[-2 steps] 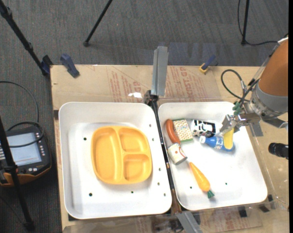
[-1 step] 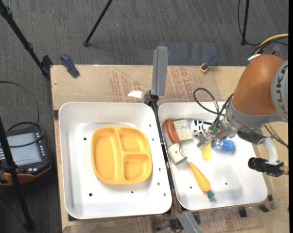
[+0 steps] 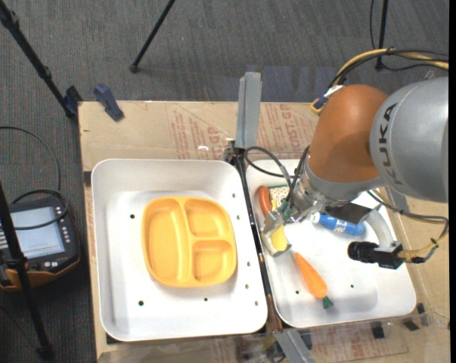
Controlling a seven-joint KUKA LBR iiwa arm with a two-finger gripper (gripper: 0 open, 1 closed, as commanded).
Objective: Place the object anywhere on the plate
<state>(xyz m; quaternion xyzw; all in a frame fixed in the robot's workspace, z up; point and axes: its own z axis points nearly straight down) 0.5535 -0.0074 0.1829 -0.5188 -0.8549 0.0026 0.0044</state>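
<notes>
A yellow divided plate point(image 3: 188, 240) lies in the left white bin point(image 3: 114, 293). In the right bin point(image 3: 379, 297) my gripper point(image 3: 278, 224) hangs low at the left side, directly over a small yellow object point(image 3: 277, 240) that rests on the bin floor. The wrist hides the top of that object. An orange carrot point(image 3: 311, 276) lies just below and to the right of the gripper. A reddish sausage point(image 3: 265, 197) lies against the bin's left wall above the gripper. A blue object point(image 3: 336, 222) sits to the right, partly under the arm.
The ridge between the two bins point(image 3: 254, 233) runs just left of the gripper. A black cable end point(image 3: 373, 252) dangles over the right bin. A grey post point(image 3: 248, 112) stands behind the bins. A pendant point(image 3: 32, 237) sits off the bench at left.
</notes>
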